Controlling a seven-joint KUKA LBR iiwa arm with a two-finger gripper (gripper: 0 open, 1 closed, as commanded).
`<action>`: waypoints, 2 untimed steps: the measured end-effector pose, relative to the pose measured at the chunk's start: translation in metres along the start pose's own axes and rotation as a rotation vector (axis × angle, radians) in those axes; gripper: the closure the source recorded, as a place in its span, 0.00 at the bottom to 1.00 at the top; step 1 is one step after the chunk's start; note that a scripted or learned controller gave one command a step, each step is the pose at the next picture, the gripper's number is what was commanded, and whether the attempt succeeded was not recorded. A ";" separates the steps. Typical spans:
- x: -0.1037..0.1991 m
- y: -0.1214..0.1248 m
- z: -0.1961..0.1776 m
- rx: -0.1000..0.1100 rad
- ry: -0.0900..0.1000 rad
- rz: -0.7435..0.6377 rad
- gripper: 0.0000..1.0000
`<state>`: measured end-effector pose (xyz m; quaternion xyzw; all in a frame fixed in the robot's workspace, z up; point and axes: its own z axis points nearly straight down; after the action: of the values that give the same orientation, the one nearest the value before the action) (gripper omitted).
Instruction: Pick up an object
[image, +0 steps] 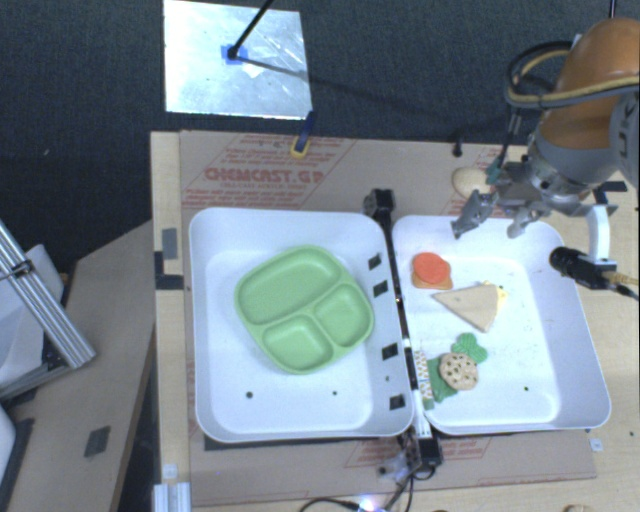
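Pincer: gripper (495, 215) hangs over the far edge of the right bin (575, 330), its two fingers spread apart with nothing between them.
Arm: grey, with the orange band (600, 55) above the wrist, coming in from the right.
Tomato slice: red-orange round (431, 268), below the pincer and a little to its left, lying flat on the bin floor.
Cheese wedge: pale sandwich-like triangle (474, 303), just below-right of the tomato slice, well under the pincer; its long axis runs left to right, the tip pointing left toward the divider.
Cookie and greens: brown speckled cookie (459, 371) on a green leafy piece (468, 349), further below, near the bin's front-left corner.
Left bin: white bin (215, 400), well left of the pincer, holds a green three-part plate (303, 308).
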<state>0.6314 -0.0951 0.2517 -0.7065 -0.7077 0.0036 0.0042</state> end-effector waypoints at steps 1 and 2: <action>0.000 0.002 -0.008 -0.012 -0.001 -0.002 0.00; 0.002 0.010 0.051 -0.010 -0.001 -0.002 0.00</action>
<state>0.6412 -0.0926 0.2006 -0.7060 -0.7082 0.0005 0.0003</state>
